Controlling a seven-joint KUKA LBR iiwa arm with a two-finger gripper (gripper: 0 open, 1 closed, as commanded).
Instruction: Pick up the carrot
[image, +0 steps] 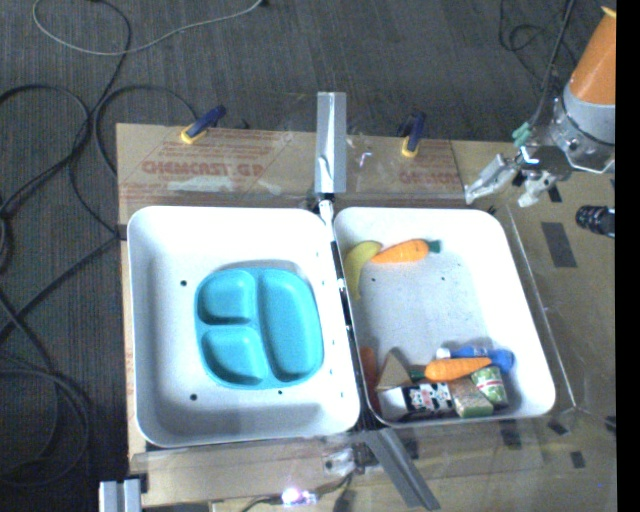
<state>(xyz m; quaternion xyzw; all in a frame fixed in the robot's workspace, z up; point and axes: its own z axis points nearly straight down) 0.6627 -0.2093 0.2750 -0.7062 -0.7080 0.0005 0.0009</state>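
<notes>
The orange plastic carrot with a green top (404, 250) lies at the far end of the right-hand white bin (520, 300), just beside a yellow rounded piece (358, 262) (partly against the wall). The silver two-finger gripper (487, 184) hovers outside that bin's far right corner, fingers spread, empty.

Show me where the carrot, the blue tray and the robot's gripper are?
carrot (400, 252): camera view, middle of its orange body.
blue tray (262, 325): camera view, central divider.
gripper (486, 184): camera view, between its fingertips.
</notes>
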